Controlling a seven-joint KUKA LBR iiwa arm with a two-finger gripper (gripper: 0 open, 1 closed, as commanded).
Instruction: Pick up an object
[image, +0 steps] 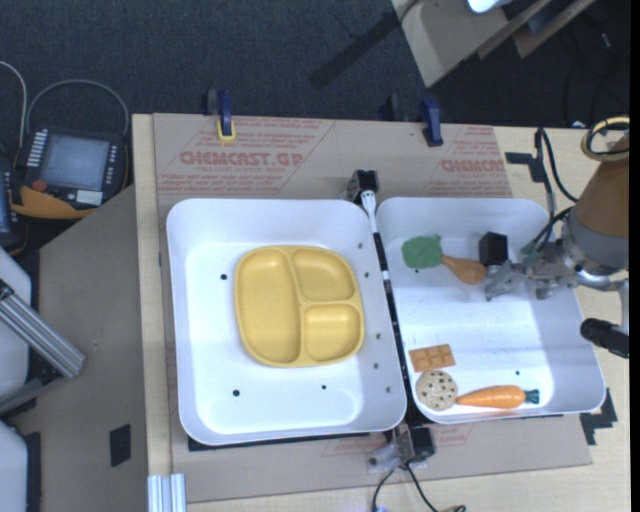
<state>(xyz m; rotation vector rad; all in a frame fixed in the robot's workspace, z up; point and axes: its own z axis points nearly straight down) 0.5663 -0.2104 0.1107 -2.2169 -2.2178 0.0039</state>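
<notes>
gripper (497, 268) sits low in the right white bin (560, 385), beside the small tan pear-shaped toy (464, 268) lying by a green felt piece (422, 251). finger state: cannot tell; no grasp visible. approach step; next needs centring over the toy.

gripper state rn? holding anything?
Gripper: cannot be told. It sits low in the right bin, beside the tan drumstick-shaped toy and green piece; no object is visibly between its fingers.
</notes>
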